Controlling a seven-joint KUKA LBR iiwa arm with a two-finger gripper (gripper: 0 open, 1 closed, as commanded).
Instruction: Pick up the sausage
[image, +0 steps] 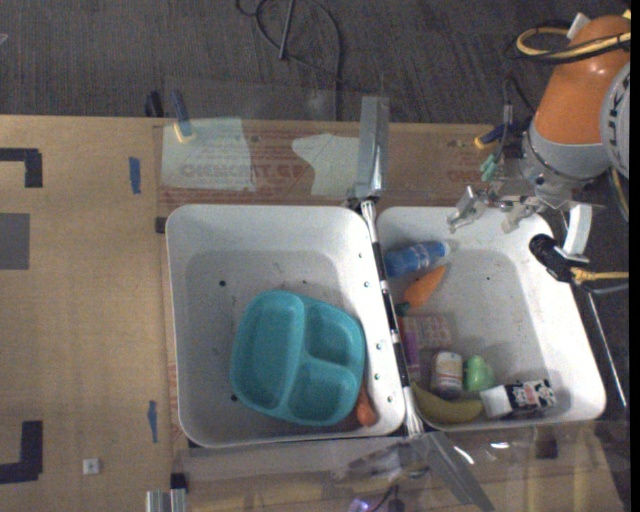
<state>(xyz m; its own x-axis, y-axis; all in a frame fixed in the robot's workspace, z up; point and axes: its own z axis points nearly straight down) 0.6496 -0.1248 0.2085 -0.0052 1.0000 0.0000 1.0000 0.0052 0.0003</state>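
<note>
The sausage (366, 410), a small orange-red piece, lies in the near right corner of the left bin (190, 300), tucked against the teal divided plate (298, 357). My gripper (488, 214) hangs over the far edge of the right bin (560, 330), well away from the sausage. Its two metal fingers are spread open with nothing between them.
In the right bin lie a blue bottle (413, 257), an orange carrot (424, 287), a pink card (428, 328), a small jar (447, 372), a green piece (478, 373), a banana (447, 408) and a black-and-white carton (522, 397). A metal divider (371, 160) stands behind the bins.
</note>
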